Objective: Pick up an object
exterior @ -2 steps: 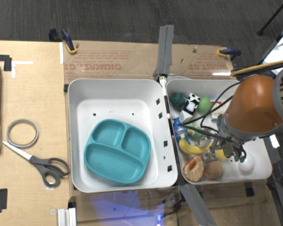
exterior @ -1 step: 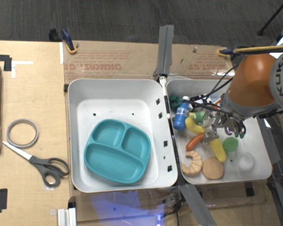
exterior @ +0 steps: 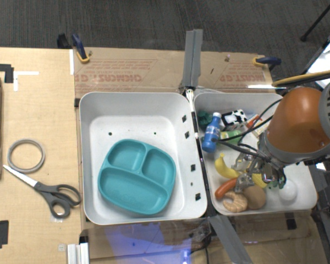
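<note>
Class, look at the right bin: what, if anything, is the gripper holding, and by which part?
It cannot be told. The gripper hangs low over the food toys, just above the hot dog and beside the banana, with nothing visibly held.

Grey arm (exterior: 297, 120) reaching from right, wrist bent down, gripper (exterior: 247, 176) lowered

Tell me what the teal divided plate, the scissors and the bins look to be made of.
Teal divided plate: likely moulded plastic, uniform colour, soft sheen, rounded compartments. Scissors: bright metal blades, grey handles that look like plastic. Left bin and right bin: smooth white walls, probably plastic or coated metal; cannot tell which.
</note>
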Tool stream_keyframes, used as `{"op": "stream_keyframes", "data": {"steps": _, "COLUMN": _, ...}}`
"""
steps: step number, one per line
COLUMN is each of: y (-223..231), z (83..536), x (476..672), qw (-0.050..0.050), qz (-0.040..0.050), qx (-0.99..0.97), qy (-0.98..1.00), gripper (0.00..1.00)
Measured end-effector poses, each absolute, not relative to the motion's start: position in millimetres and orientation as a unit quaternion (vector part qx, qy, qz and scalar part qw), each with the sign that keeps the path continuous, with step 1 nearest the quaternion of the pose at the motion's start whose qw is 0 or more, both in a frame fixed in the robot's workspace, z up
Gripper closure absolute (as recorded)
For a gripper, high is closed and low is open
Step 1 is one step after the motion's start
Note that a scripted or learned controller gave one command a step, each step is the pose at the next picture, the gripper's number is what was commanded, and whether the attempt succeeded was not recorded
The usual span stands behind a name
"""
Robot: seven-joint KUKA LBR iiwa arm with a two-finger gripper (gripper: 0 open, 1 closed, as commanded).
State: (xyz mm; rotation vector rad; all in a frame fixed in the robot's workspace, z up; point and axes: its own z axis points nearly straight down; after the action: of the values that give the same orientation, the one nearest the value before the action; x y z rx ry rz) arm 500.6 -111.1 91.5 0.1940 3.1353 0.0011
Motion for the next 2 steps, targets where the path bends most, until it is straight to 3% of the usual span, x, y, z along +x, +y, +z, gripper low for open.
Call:
{"op": "stream_keyframes", "data": {"steps": 1, "y": -100.2, "z": 92.7, "x": 483.1, "qw": 0.003, "qz": -0.0032, "qx": 0.193, "qy": 0.981, "gripper": 1.0}}
{"op": "stream_keyframes", "data": {"steps": 2, "y": -95.8, "z": 92.5, "x": 483.9, "qw": 0.002, "qz": -0.0001, "qx": 0.192, "qy": 0.981, "gripper": 0.0}}
